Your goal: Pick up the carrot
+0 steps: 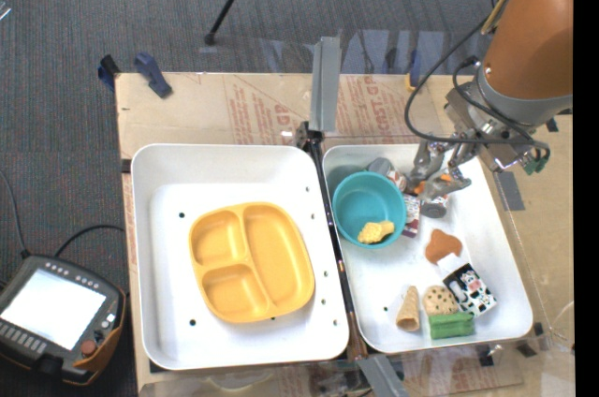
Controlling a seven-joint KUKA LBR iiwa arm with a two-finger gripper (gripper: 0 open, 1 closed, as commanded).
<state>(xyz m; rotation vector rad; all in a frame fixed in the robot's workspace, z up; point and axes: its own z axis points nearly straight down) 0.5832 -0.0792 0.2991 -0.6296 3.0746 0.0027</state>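
Note:
The carrot [424, 189] shows as a small orange piece in the right bin [501, 245], just right of the teal bowl [368, 203]. Most of it is hidden under my gripper [438, 177], which hangs directly over it at the bin's back edge. Whether the gripper touches or holds the carrot cannot be made out from here.
The teal bowl holds a yellow snack. Also in the right bin are a brown food piece [444, 245], a cow-print carton [471, 289], a cone [409, 308], a cookie [438, 300] and a green block [451, 325]. A yellow divided plate [251, 261] lies in the left bin [159, 189].

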